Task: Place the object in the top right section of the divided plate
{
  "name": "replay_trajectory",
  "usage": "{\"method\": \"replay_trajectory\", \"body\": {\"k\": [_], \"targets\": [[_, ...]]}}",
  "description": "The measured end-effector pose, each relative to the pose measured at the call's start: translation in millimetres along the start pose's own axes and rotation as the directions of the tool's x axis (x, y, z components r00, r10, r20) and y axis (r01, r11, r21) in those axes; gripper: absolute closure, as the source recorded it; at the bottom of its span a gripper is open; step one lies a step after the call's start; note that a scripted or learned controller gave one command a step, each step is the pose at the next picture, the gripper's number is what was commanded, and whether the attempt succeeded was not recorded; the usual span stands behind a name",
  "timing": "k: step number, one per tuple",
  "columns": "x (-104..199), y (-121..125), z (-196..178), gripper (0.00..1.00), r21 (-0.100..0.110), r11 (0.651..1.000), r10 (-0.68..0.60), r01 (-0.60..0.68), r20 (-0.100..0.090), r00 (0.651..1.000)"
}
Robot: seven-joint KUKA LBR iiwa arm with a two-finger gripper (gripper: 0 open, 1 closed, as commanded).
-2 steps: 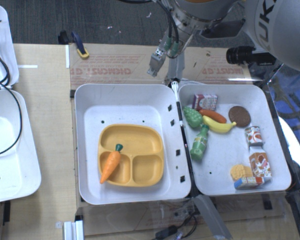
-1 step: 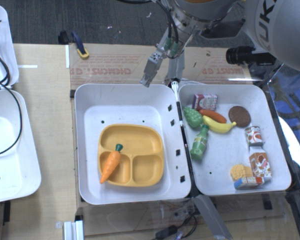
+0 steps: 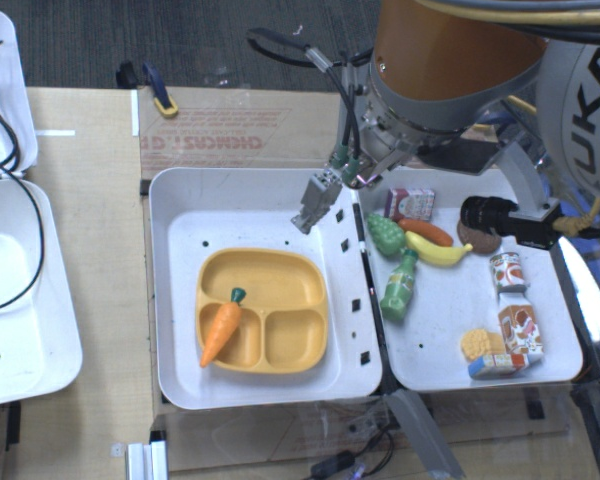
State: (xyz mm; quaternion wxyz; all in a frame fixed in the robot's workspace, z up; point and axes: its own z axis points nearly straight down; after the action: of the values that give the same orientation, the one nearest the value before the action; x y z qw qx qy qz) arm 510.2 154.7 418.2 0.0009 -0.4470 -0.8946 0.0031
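Observation:
A yellow divided plate point(image 3: 280, 273) lies in the left bin point(image 3: 175, 268). A toy carrot point(image 3: 220, 330) with a green top rests in the plate's lower left section, tip pointing toward the front. My gripper point(image 3: 310, 213) hangs over the left bin's far right corner, just beyond the plate's upper right edge and apart from the carrot. I see nothing in the gripper. The arm's grey and orange body covers the view above it.
The right bin point(image 3: 440, 358) holds a small pink box point(image 3: 410, 203), a green vegetable point(image 3: 385, 235), a banana point(image 3: 442, 254), a green bottle point(image 3: 398, 288), a can point(image 3: 507, 271), a carton point(image 3: 520, 328) and other toy food. The bins' shared wall point(image 3: 365, 288) runs beside the plate.

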Motion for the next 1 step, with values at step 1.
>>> {"method": "replay_trajectory", "body": {"k": [1], "targets": [[22.3,-22.3,46.8,0.00,0.002,0.865,0.501,-0.501,0.001,0.865]]}}
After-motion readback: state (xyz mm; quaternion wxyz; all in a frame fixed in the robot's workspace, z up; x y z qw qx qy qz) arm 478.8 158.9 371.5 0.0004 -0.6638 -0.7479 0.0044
